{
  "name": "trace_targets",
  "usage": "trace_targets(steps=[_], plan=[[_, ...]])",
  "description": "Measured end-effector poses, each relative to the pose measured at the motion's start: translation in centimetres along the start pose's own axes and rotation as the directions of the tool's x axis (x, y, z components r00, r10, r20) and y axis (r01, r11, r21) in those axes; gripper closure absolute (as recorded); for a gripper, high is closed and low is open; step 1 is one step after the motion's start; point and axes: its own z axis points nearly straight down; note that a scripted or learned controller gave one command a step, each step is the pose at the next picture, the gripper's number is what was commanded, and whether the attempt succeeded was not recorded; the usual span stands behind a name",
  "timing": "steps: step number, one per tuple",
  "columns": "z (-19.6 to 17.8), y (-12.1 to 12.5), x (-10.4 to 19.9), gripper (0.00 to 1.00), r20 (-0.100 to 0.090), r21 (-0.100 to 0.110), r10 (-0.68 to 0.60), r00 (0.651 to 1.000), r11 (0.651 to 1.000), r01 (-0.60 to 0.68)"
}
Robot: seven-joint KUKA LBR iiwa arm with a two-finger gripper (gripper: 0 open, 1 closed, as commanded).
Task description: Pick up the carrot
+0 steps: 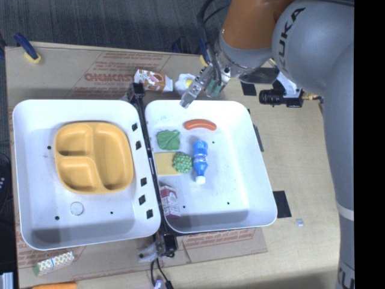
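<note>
The carrot [200, 124], a short orange-red piece that could pass for a sausage, lies flat near the far wall of the right bin [258, 179], lengthwise along that wall with bare white floor on all sides, so there is room for fingers to come down on either flank. The pincer [194, 93] hangs above the bin's far-left rim, up and to the left of the carrot and apart from it; it carries nothing, and from this slant I cannot tell whether it is spread or closed. The arm leans in from the right with its orange-banded wrist over the table beyond the bin, which suggests an approach not yet lined up over the target; I judge that it needs to shift toward the carrot and descend. Nearer the camera, the other items cluster along the bin's left half: a green leafy piece [169, 139], a yellow block [163, 162] with a bumpy green ball [182, 162] touching it, a small blue bottle [200, 159] lying just beside the ball, and a printed packet [169, 201] close to the near wall. The bottle's upper end is near the carrot, the likeliest thing to be nudged. The left bin [30, 179] holds a yellow divided tray [94, 156].
</note>
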Motion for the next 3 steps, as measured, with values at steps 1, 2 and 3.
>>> trace_targets(steps=[1,2,3], plan=[[-1.3,-9.6,3.9,1.00,-0.004,0.002,0.275,0.961,0.961,-0.275],[-7.3,-16.5,4.5,1.00,-0.001,0.001,0.384,0.923,0.923,-0.384],[2.6,-22.2,3.8,1.00,-0.004,0.002,0.489,0.872,0.872,-0.489]])
